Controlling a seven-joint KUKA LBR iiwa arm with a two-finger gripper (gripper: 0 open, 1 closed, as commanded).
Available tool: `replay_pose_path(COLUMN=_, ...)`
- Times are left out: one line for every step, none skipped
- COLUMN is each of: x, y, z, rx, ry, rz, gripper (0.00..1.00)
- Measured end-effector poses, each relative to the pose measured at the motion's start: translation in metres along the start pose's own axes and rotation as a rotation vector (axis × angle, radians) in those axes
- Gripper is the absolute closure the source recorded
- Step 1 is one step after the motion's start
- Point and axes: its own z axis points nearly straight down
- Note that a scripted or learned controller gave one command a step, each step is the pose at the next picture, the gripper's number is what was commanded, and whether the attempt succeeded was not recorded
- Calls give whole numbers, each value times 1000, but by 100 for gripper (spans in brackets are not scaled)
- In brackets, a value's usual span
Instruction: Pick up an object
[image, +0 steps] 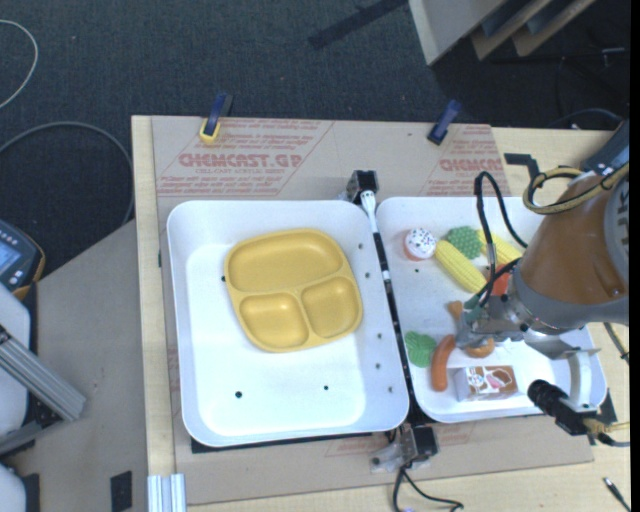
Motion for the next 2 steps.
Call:
replay_pose_path(x=57, y=50, z=-54, rx=-2, ry=4, rz=-10, gripper=100)
replay_pose_path(x=102, y=6, z=-51, rx=13, ry=6, rz=-7, gripper=100)
